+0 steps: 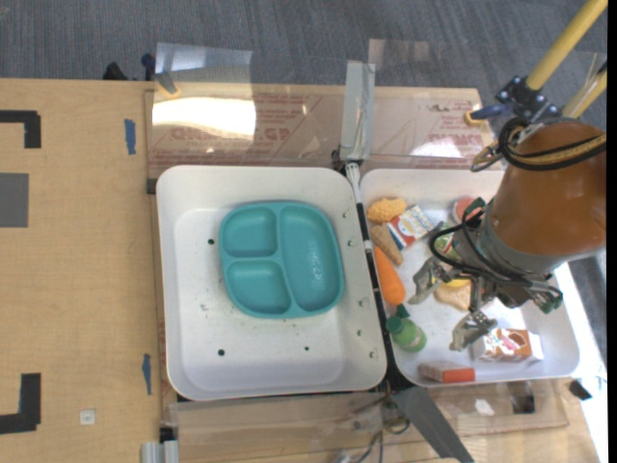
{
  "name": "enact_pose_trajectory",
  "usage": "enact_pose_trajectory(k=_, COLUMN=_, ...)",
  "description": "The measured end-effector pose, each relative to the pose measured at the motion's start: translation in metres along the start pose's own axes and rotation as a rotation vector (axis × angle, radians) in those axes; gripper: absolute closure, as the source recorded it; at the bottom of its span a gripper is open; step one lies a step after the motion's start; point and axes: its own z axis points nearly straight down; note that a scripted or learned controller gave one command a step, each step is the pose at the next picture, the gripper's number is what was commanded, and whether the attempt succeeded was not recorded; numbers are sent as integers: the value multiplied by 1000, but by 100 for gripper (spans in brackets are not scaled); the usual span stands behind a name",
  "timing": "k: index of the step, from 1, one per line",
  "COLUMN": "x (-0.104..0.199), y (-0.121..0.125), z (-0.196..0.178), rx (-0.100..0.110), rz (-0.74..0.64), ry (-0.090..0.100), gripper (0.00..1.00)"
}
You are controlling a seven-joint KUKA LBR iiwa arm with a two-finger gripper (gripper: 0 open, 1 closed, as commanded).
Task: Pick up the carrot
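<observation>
While the arm (pixel 545 196) hangs over the right bin (pixel 567 350), we see the gripper (pixel 449 305) low above the bin floor with its two metal fingers (pixel 425 280) spread apart and nothing between them. One finger sits toward the bin's middle, the other (pixel 469 331) nearer the bin's front edge.

We find the carrot (pixel 388 276) just left of the upper finger, lying along the bin's left wall, its green top (pixel 397 317) pointing toward the front. It is apart from both fingers. A green rounded piece (pixel 409 335) lies just past the carrot's leafy end, left of the lower finger.

Right of the lower finger we see a small carton (pixel 509 344); in front of it, a red stick-shaped piece (pixel 445 374). Behind the upper finger lie an orange-yellow toy food (pixel 387 208) and a small printed packet (pixel 415 224).

Well left of the fingers, the other bin (pixel 183 287) holds a teal divided plate (pixel 282 258).
</observation>
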Motion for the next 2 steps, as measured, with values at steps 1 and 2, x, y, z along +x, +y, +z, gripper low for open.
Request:
enact_pose_trajectory(k=1, x=-7, y=-43, z=77, rx=-5, rz=174, ry=6, gripper=0)
enact_pose_trajectory(k=2, x=-36, y=-61, z=95, rx=5, rz=117, ry=-7, gripper=0)
